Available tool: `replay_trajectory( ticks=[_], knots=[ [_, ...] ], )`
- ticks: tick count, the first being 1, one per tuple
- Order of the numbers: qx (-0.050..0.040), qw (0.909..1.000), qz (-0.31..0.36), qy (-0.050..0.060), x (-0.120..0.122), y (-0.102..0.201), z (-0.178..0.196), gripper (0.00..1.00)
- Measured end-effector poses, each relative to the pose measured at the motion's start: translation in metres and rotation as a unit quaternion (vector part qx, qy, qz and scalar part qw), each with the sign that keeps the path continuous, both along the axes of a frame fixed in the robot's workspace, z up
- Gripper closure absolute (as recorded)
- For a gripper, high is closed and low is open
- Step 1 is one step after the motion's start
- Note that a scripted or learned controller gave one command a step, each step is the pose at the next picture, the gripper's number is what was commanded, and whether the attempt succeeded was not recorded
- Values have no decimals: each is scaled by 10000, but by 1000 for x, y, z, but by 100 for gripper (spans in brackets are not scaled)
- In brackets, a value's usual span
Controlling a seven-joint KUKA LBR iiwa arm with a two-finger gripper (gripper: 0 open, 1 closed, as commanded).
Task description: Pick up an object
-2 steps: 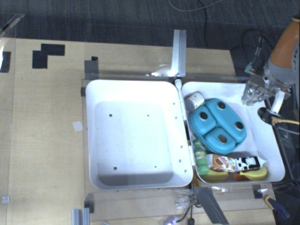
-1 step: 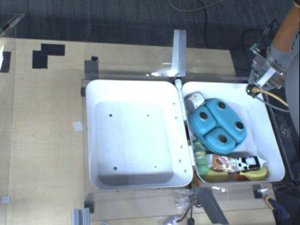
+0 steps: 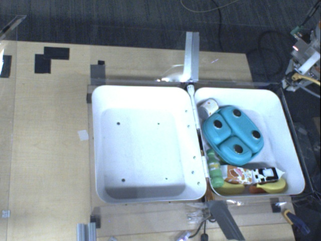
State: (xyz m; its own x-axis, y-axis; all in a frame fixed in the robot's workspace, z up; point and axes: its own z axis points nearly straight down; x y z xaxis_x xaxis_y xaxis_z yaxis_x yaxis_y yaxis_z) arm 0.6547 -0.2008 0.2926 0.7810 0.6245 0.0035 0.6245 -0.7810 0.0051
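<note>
The right bin (image 3: 281,129) holds all the objects, crowded against its left wall and front edge. A large teal plastic piece (image 3: 233,134) with several round dimples lies tilted in the bin's left half. A small white object (image 3: 209,106) sits just behind it by the divider. In front of it are a green item (image 3: 214,169), a flat orange, white and black packet (image 3: 249,174) and a yellow banana-like piece (image 3: 273,187) along the front wall.
The left bin (image 3: 100,134) stands beside the right one, sharing a metal divider (image 3: 196,134). A metal post (image 3: 192,54) rises behind the bins. Cables and equipment (image 3: 303,59) sit off the bench at the upper right. Black markers (image 3: 50,58) lie on the bench's far left.
</note>
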Motion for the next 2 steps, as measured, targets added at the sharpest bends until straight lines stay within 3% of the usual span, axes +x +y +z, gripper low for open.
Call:
replay_trajectory(
  ticks=[1,2],
  knots=[
    [1,9997,251,14,-9,37,9,100],
    [4,9976,-699,4,2,2,33,100]
  ],
)
